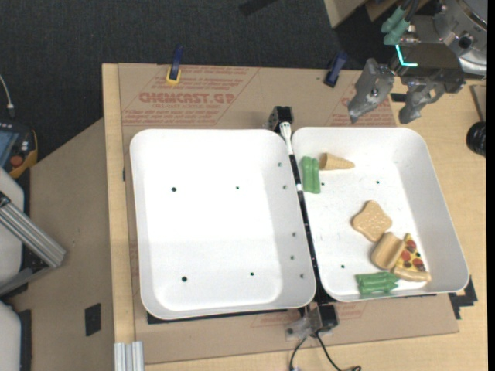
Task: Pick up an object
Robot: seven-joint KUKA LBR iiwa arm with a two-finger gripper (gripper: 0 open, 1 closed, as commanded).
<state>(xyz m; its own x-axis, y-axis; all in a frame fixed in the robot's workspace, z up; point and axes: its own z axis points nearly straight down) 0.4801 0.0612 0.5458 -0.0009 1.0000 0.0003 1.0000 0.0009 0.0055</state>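
- Green and smooth, a stick-shaped toy piece [310, 175] lies in the right bin [433, 176] against its left wall, long axis running from the far side toward the near side.
- Just beside its far end lies a tan cone [335, 161], tip pointing right, long axis across the bin.
- A tan toast slice [371, 220], flat with a speckled face, sits near the bin's middle, tilted.
- Nearer the front lies a tan bread roll [385, 250], long axis slanting from near left to far right, touching a pizza slice [410, 261] with red dots on yellow.
- A green leafy piece [377, 283] lies along the front wall, long axis left to right, just beside the roll.
- Both bins are shallow white plastic with rounded corners; the left bin [155, 230] shows small dark dots on its floor.
- They rest on a brown cardboard sheet [201, 95] on the pale wood tabletop [483, 180].
- The gripper [387, 107] hangs above the far edge of the right bin, its two grey metal fingers spread apart, pointing down, nothing between them.
- The grey arm enters from the upper right.
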